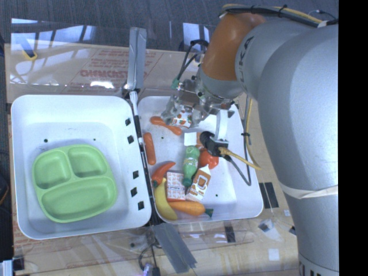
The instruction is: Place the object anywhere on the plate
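A green three-compartment plate (73,181) lies in the left white bin (29,114). My gripper (185,116) hangs over the far end of the right bin (244,191). Its fingers (174,109) stand on either side of a small white-and-orange carton (183,120), which looks pinched between them. I cannot tell whether the carton is off the bin floor. The grey arm with its orange band (227,45) comes in from the upper right.
The right bin holds several toy foods: an orange carrot (167,125), a sausage (149,147), a white cube (190,138), a green bottle (191,162), two cartons (199,184), a banana (163,203). A divider wall (137,148) separates the bins.
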